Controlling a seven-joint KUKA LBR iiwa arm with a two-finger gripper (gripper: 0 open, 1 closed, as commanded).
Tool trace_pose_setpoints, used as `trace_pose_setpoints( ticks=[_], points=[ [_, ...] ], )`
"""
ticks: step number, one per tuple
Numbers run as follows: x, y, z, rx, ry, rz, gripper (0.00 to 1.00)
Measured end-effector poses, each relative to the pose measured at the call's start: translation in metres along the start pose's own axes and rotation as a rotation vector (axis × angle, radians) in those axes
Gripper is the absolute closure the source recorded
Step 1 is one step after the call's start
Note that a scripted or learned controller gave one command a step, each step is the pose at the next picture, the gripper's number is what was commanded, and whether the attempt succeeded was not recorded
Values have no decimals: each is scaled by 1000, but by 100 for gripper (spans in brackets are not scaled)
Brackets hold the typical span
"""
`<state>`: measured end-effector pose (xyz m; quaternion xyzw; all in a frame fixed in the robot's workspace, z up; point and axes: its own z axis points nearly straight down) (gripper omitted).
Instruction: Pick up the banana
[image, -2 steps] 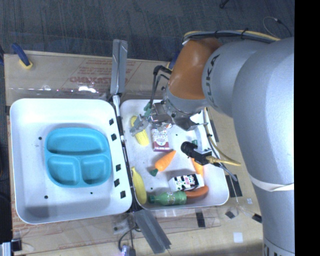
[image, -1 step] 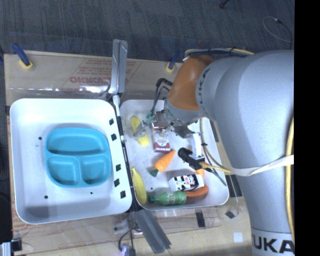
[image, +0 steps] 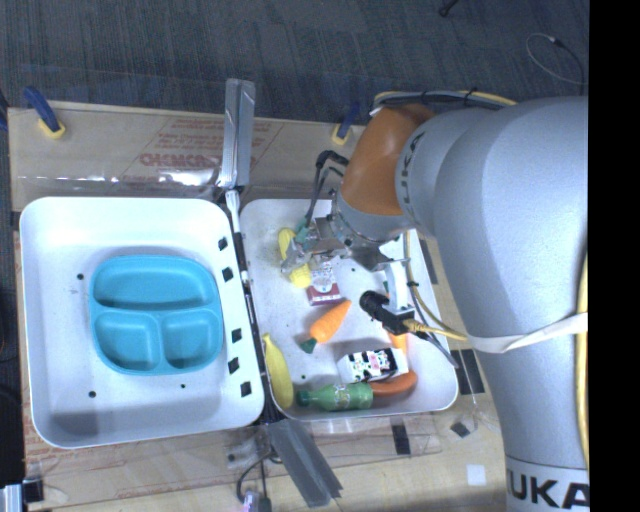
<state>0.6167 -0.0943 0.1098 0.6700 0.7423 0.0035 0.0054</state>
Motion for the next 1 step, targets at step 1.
trace_pose_setpoints(
  ticks=[1],
  points=[
    [45, 44, -82, 13, 3, -3, 100]
  ],
)
